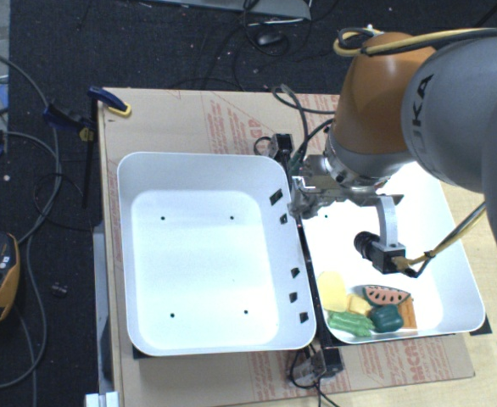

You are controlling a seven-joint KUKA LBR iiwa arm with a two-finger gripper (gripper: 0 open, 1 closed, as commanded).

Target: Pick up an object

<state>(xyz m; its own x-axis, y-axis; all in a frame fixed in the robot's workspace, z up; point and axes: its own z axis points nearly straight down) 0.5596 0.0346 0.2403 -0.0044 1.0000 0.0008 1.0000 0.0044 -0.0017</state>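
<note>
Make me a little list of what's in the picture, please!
arm: grey and orange robot arm, over the right bin's far end
right bin: toy food heaped in its near corner
toys: watermelon slice, green pod, yellow piece, dark green piece
left bin: white, beside the right bin

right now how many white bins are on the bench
2. The left bin sits on the view's left side of the bench; the right bin lies beside it, partly covered by the arm.
</note>
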